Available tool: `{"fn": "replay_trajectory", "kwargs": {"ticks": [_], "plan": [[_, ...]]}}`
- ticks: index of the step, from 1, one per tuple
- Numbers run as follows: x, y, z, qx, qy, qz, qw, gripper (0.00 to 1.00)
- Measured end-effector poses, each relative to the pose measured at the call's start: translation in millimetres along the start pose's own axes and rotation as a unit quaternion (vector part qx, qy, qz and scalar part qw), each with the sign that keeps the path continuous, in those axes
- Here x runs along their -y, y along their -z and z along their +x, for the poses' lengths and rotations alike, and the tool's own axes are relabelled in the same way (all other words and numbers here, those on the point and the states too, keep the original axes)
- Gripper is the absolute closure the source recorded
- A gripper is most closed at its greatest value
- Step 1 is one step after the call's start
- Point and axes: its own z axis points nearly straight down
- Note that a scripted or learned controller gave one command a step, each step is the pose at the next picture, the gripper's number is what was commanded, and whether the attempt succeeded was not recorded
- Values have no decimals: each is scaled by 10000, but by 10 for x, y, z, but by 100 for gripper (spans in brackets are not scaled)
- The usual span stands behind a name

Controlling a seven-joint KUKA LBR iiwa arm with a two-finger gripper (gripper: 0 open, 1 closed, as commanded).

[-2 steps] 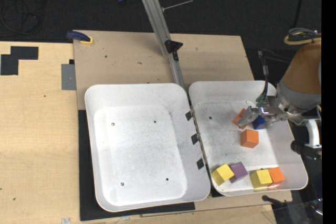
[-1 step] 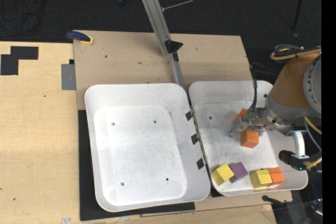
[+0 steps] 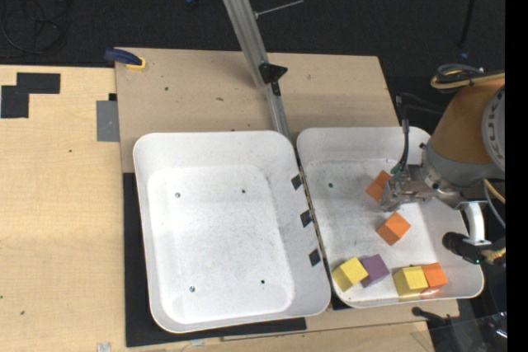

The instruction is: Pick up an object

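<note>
Pale wooden bench (image 3: 58, 177) carries both bins. Down in the right bin (image 3: 346, 152), the gripper (image 3: 402, 192) touches an orange block (image 3: 379, 186) at its side; grasp state cannot be told, nothing is lifted yet.

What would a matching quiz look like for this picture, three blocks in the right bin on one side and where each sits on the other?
Things:
1. purple block
2. orange block lying apart in mid-bin
3. orange block farthest back

Places:
A. right beside the pincer
B. touching a yellow block at the bin's near edge
C. just in front of the pincer

Pairs: 1-B, 2-C, 3-A
</note>
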Motion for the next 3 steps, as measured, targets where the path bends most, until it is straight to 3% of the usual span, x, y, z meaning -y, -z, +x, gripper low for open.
{"fn": "replay_trajectory", "kwargs": {"ticks": [3], "plan": [[16,1689,4,12,44,-41,10000,100]]}}
